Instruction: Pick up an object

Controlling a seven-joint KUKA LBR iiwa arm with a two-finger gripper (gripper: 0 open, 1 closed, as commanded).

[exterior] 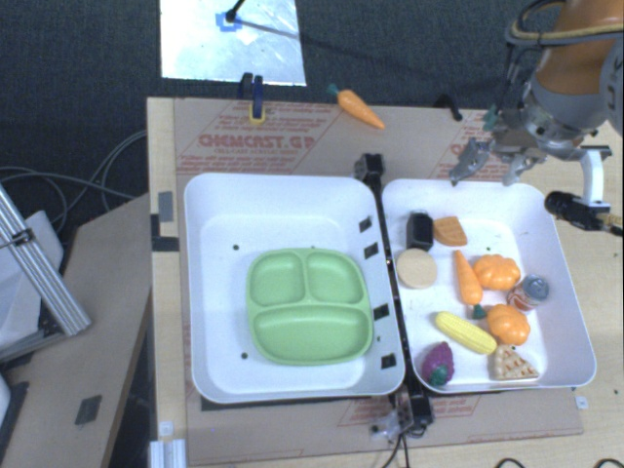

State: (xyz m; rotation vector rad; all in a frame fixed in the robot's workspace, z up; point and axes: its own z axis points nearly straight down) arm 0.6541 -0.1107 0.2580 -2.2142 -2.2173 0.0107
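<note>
My gripper [494,165] hangs open above the far edge of the right bin [564,261], its two fingers spread and nothing between them. Below it in the right bin lie a black block [419,230], an orange cracker [449,230], a beige disc [417,268], a carrot [467,277], two orange pumpkins [496,272] [508,324], a yellow corn cob [465,331], a purple fruit [438,361], a waffle wedge [511,363] and a small grey-and-red can [531,291].
The left bin [219,222] holds a green divided plate [308,304]. Another carrot [359,108] lies on the cardboard behind the bins. A blue-and-yellow clamp [254,96] stands at the back edge, near a shiny sheet [230,27].
</note>
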